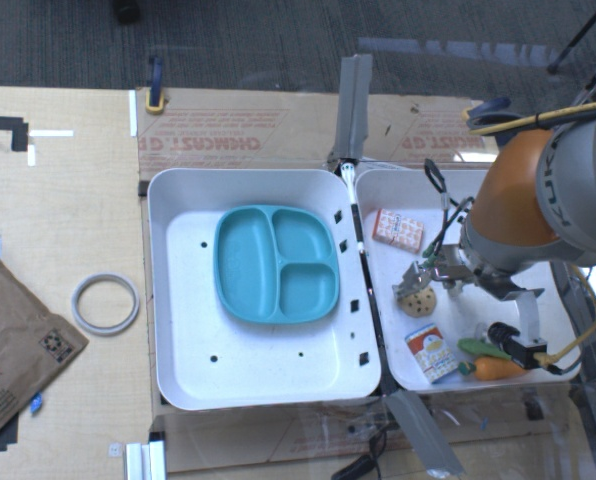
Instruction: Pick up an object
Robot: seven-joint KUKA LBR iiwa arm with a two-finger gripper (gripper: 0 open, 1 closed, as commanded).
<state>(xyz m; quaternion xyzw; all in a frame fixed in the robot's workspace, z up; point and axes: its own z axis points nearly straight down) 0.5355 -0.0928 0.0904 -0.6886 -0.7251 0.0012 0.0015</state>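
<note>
Over right bin (568, 313), gripper (415, 284) sits w/ fingers apart just above a tan dotted ball (418, 302). Grasp not yet made; next, prob. lower & close.

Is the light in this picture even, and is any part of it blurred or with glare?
Camera view: light is soft and fairly even; the white bins look bright but keep detail; the teal divided plate is sharp with a faint sheen; a soft shadow lies under the arm near the gripper; small items there, like the beige dotted ball, look slightly soft.
</note>
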